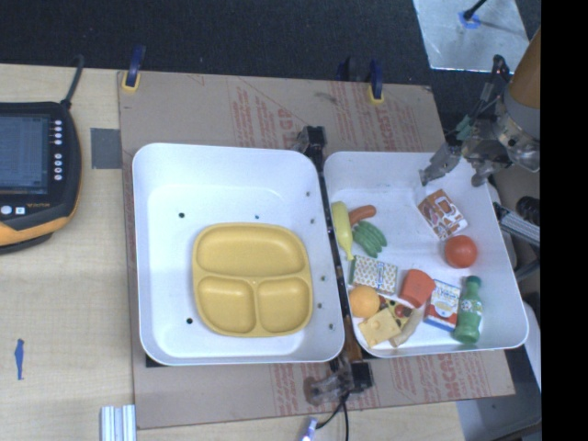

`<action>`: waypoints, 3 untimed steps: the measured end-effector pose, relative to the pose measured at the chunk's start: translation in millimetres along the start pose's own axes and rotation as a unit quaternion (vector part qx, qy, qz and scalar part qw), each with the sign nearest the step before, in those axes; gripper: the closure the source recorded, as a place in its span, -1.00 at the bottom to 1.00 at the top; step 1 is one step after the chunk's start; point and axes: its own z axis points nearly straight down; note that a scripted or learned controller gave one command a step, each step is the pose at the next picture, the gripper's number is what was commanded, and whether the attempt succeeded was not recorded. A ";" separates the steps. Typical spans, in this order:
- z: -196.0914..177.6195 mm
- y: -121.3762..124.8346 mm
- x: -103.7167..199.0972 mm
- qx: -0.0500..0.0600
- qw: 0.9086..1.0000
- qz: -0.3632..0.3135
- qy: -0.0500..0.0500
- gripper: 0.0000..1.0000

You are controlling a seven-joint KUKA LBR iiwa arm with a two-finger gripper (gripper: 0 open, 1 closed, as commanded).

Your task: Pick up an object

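Pendant (32,173): a black and orange control unit with a screen, at the far left of the table (64,338).
Tape (106,147): a grey patch just right of the pendant, at the edge of the cardboard sheet (230,108).
Clamps (134,67): blue ones on the sheet's far edge, one left and a pair nearer the right.
Left bin (156,246): white and shallow, touching the right bin along its right wall.
Tray (252,278): yellow, with three compartments, flat in the near middle of the left bin.
Right bin (386,168): white, its far part bare, its near part crowded.
Banana (342,230): yellow, along the left wall of the right bin.
Sausage (362,213): red, just right of the banana's far end.
Pepper (369,238): green, just near of the sausage.
Packet (376,273): white with blue print, near of the pepper.
Orange (365,301): touching the packet's near edge, with yellow pieces just beyond it toward the near wall.
Red cup (417,287): tilted, right of the packet.
Carton (443,303): white and red, between the red cup and the bottle.
Box (442,213): brown and white, well apart from the pile, far right in the bin.
Tomato (460,251): red, just near of the box.
Bottle (469,310): green, lying by the near right corner.
Hand (457,160): over the right bin's far right corner, above and beyond the box, fingers spread apart and grasping nothing.
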 end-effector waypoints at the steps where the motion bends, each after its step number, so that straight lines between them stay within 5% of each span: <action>1: 77.0 32.1 -38.0 0.000 1.000 0.000 0.000 -1.00; 2: 132.7 20.6 -36.9 0.001 1.000 -0.001 0.000 -1.00; 3: 121.3 21.4 -37.3 0.000 1.000 -0.002 0.000 1.00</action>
